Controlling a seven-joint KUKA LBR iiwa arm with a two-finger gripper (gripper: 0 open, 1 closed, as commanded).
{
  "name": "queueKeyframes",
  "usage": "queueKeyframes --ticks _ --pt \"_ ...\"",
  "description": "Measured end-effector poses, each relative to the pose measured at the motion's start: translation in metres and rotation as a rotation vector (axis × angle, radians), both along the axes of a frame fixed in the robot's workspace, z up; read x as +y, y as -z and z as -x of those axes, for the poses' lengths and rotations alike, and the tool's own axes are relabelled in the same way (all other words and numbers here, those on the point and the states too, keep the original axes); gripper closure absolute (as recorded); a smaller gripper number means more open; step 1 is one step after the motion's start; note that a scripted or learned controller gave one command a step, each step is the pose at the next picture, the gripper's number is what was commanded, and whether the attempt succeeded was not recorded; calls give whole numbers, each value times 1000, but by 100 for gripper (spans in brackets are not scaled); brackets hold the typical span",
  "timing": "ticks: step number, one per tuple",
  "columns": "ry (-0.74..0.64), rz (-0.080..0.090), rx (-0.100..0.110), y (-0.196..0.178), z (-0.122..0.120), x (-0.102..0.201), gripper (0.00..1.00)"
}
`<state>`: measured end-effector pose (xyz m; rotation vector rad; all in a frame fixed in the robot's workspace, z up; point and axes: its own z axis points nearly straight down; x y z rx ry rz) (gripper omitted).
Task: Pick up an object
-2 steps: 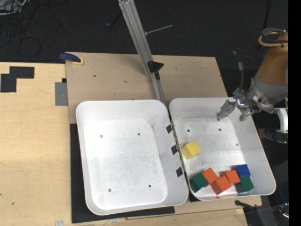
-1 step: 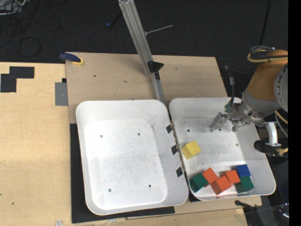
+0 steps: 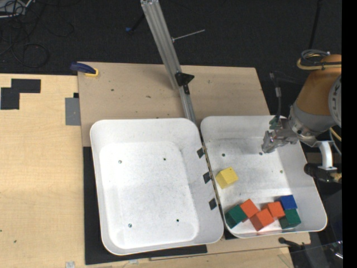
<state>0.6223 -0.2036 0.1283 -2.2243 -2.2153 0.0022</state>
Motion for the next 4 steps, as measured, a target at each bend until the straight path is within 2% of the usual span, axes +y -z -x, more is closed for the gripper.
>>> queueKeyframes --ticks 1,2,3,4 --pt "-1 2 -6 -63 2 0 100" --pt "-4 2 -6 -108 2 -1 100" --pt "-8 -2 1 -104 27 41 100" --pt "-9 -3 2 -108 47 100 100"
